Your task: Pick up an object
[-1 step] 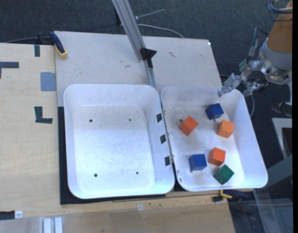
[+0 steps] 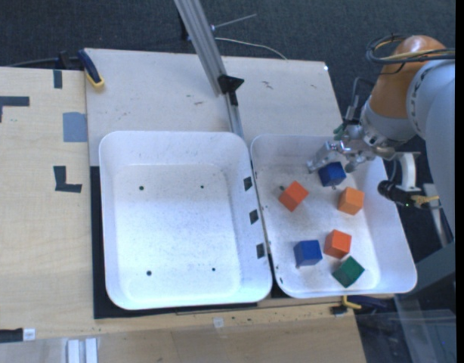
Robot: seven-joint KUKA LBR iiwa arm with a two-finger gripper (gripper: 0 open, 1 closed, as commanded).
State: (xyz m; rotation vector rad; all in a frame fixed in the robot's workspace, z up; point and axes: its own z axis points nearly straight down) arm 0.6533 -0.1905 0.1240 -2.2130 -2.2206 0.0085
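Observation:
In the right bin (image 2: 391, 274), near its far side, my gripper (image 2: 335, 165) is shut on a blue cube (image 2: 332, 175), which sits between its two silver fingers. Loose on the bin floor lie an orange cube (image 2: 293, 195) to the left, a lighter orange cube (image 2: 351, 200) to the right, a second blue cube (image 2: 307, 252), an orange-red cube (image 2: 338, 243) and a green cube (image 2: 348, 271) near the front. The grey arm with its orange band (image 2: 402, 82) reaches in from the right.
The left bin (image 2: 119, 203) stands beside the right one, sharing a rim with black clips (image 2: 254, 216). A slanted metal rail (image 2: 205, 40) rises behind the bins. A yellow-handled clamp (image 2: 91, 68) lies at the far left of the bench.

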